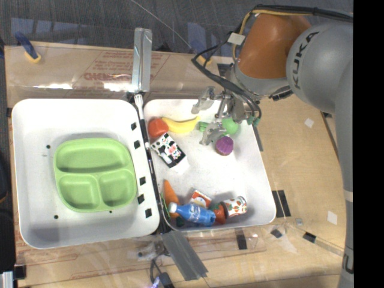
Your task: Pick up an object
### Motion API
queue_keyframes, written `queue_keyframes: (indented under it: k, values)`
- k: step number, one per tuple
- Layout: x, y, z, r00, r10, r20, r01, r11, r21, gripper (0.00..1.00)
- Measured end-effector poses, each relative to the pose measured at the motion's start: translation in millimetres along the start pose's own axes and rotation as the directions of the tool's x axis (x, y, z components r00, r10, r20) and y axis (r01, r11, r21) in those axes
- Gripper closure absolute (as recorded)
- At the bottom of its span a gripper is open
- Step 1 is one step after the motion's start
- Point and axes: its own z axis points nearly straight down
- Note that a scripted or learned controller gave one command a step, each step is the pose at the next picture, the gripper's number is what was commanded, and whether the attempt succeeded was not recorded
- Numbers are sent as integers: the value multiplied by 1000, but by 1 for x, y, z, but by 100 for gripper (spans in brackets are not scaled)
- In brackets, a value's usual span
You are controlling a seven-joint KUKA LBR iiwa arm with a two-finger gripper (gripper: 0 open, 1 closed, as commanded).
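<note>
My gripper [206, 120] hangs over the upper part of the right bin [259, 179], fingers spread open. One fingertip [201, 105] is just above the yellow banana [180, 124]; the other points down near a purple ball [224, 145]. A green round item [230, 125] sits right beside the fingers, partly covered by the wrist. Nothing is visibly clamped between the fingers. An orange-red fruit [157, 126] and a cow-patterned carton [168, 150] lie left of the gripper.
Along the right bin's front edge lie a carrot [170, 191], a blue bottle [193, 215], a red packet [200, 197] and a small can [237, 207]. The left bin [30, 161] holds a green divided tray [95, 173]. A metal divider post [142, 59] stands between the bins.
</note>
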Motion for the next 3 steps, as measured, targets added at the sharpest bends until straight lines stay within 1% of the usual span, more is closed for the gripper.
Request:
queue_keyframes:
  k: [1, 2, 3]
  values:
    - [-2, 38, 70, 998, -63, 1, 63, 998, 1, 0]
    - [47, 46, 80, 992, -122, 20, 122, 992, 3, 0]
    - [78, 44, 89, 990, -132, 52, 132, 991, 12, 0]
